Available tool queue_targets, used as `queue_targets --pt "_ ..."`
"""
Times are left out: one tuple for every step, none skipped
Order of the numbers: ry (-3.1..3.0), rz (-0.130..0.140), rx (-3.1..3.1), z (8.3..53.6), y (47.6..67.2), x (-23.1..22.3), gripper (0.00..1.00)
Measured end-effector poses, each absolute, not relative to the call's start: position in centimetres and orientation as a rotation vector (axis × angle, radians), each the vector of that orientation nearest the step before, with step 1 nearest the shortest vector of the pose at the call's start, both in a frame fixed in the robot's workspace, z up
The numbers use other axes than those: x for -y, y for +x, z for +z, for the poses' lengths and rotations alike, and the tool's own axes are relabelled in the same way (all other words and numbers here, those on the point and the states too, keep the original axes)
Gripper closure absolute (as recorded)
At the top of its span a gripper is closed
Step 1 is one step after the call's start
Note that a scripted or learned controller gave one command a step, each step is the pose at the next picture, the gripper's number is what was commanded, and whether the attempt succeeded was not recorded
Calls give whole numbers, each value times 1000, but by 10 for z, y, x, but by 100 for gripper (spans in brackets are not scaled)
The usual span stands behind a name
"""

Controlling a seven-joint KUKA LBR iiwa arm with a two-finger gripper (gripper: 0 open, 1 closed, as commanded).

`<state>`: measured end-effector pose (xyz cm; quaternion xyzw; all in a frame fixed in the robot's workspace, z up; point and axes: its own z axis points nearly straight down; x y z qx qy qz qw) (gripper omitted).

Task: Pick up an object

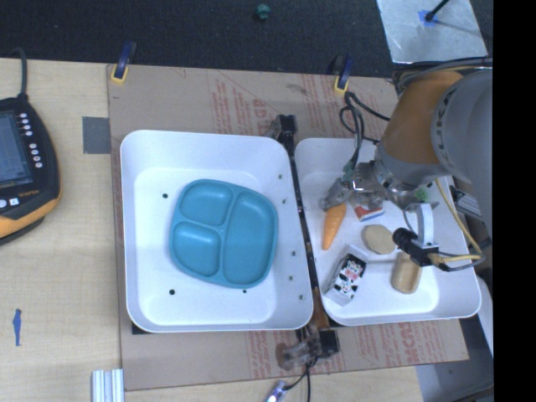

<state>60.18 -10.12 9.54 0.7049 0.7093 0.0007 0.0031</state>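
bins sit side by side on a brown cardboard sheet [209, 90] that covers a light wooden bench [59, 291]. the left bin [142, 308] holds one blue divided plate [224, 233] with three compartments, lying flat near its middle. the right bin [452, 304] holds a carrot [333, 224], a pale oval piece like a potato [378, 239], a tan cylinder like a cork or bread roll [406, 273], a small black-and-white carton with a cow pattern [347, 276], and a bit of something red and white [368, 211] partly hidden under the arm.

the carrot lies at the left side of the right bin, close to the wall shared with the other bin, its long axis running nearly up and down the view with a slight tilt; the narrow tip points down toward the carton and the thicker end points up, touching or just under the gripper.

the gripper [345, 189] is down in the right bin at the carrot's upper end, and whether it is spread or closed cannot be told from this slant. the grey arm with its orange band [419, 124] crowds the bin's upper right corner.

a black and orange teach pendant [21, 170] rests at the bench's left edge. blue-and-yellow clamps [123, 61] pin the cardboard's far edge. beyond is dark carpet [209, 15].
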Motion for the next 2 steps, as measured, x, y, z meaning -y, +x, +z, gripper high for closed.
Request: queue_targets --pt "2208 -2 -2223 106 602 104 100" --pt "2218 -2 -2228 192 587 38 100"
